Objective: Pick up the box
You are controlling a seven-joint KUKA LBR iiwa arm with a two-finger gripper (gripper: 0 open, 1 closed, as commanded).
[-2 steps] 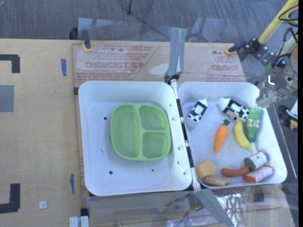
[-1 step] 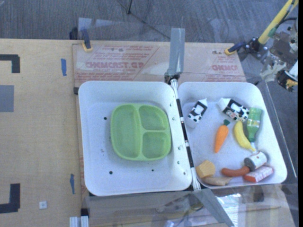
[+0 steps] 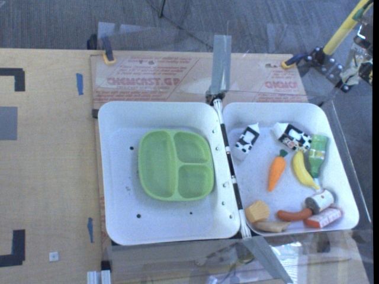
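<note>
Nearest the camera, at the 6 o'clock edge of the right bin, a tan bread-like piece is being recorded, with an orange wedge touching it at its 11 o'clock. A red sausage is being noted just at 3 o'clock of these, and a red and white box is being noted lying flat in the bin's 5 o'clock corner, touching or very nearly touching the sausage's end. A white cylinder with a dark end is being observed lying tilted just at 12 o'clock of that box.

Toward the bin's 3 o'clock wall, a green box is being recorded, with a banana lying against its 9 o'clock side. A carrot is being noted near the bin's middle, its leafy end pointing to 12 o'clock. Two cow-patterned cartons are being logged: one at the bin's 10 o'clock, the other at 12 o'clock, touching the green box's upper end. Which of these containers is meant by the task cannot be told.

In the left bin, a green divided plate is being observed lying flat at the centre. Both bins are being carried side by side on the bench, with a cardboard sheet lying at their 12 o'clock.
</note>
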